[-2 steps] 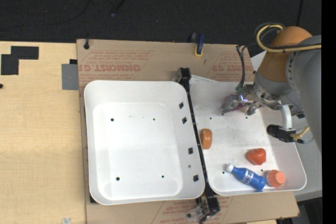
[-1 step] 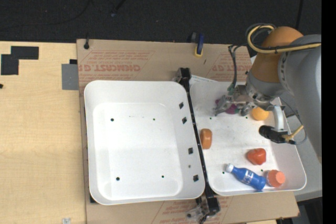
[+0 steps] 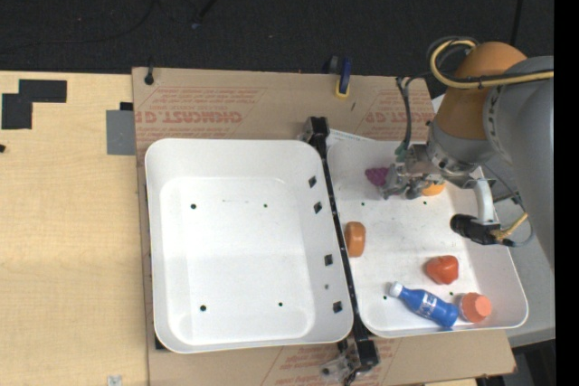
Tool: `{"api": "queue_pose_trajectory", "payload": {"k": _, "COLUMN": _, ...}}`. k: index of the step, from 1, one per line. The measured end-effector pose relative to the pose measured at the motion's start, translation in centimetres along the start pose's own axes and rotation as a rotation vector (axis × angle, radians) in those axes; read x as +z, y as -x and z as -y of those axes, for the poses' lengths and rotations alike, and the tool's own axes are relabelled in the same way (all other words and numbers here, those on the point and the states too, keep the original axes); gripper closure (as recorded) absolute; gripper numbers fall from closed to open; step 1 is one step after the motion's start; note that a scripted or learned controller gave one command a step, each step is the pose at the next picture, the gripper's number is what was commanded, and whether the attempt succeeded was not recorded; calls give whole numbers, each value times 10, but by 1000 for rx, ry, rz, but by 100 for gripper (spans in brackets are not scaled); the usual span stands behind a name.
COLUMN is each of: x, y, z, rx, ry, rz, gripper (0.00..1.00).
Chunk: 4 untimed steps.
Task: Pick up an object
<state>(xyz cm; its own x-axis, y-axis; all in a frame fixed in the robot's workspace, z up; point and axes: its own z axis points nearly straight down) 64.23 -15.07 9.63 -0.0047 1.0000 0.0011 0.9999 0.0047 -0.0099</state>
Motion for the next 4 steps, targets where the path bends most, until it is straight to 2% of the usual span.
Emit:
{"api": "queue_pose_trajectory", "payload": {"k": 1, "x": 0, "y": 0, "z": 0, "rx": -1, "ry": -1, "rz": 1, "gripper": 0}}
{"api": "queue_pose_trajectory", "payload": {"k": 2, "x": 10, "y": 54, "z": 47, "rx": 8, "ry": 4, "rz": 1, "gripper": 0}}
{"api": "queue_pose_trajectory", "payload": {"k": 4, "x": 10, "y": 61, "z": 169, "rx": 5, "ry": 6, "rz": -1, "gripper": 0}}
